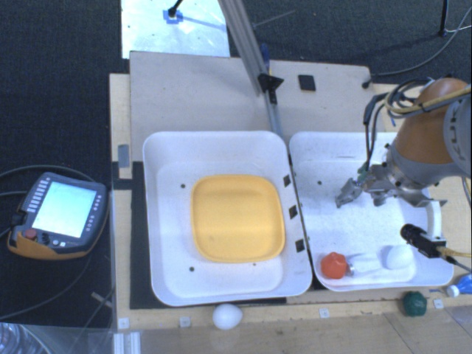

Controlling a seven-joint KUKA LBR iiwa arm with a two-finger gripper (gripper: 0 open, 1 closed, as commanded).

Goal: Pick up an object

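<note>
Reaching in from the right, I hang my jaws [361, 190] over the bare middle of the right bin [324, 157], and they are spread apart with nothing between them. An orange ball [333, 265] lies at the near edge of that bin, with a white ball [398, 257] along the same edge further right and a pale piece between the two that I cannot make out. Filling much of the left bin [166, 198] is a yellow plate [238, 217], lying flat. Outside the bins, a white egg [227, 316] and a green ball [414, 303] rest on the worktop [192, 87]. Off to the left sits a handheld screen [60, 214].
</note>
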